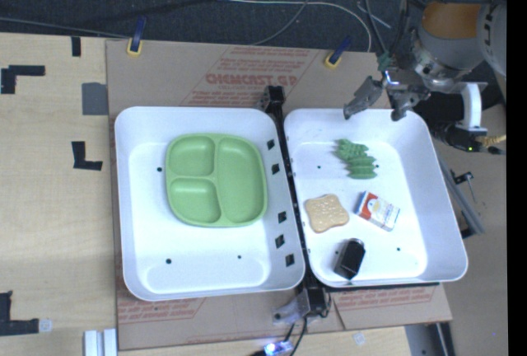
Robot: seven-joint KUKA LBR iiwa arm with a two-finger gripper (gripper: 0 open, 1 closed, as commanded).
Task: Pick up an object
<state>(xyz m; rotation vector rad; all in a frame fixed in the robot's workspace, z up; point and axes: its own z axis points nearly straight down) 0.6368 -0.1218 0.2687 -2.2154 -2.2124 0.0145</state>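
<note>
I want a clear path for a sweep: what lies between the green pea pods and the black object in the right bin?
The camera view shows the toast slice and the small red-and-white box between the green pea pods and black object.

Even overhead light, soft shadows; white bins point(132, 181) glare mildly; slight softness and dimness toward 3 o'clock.

Green divided plate point(216, 180); white bins point(136, 206); tan toast point(326, 213); black block point(349, 258); red-white-blue carton point(377, 210); green pods point(356, 159).
</note>
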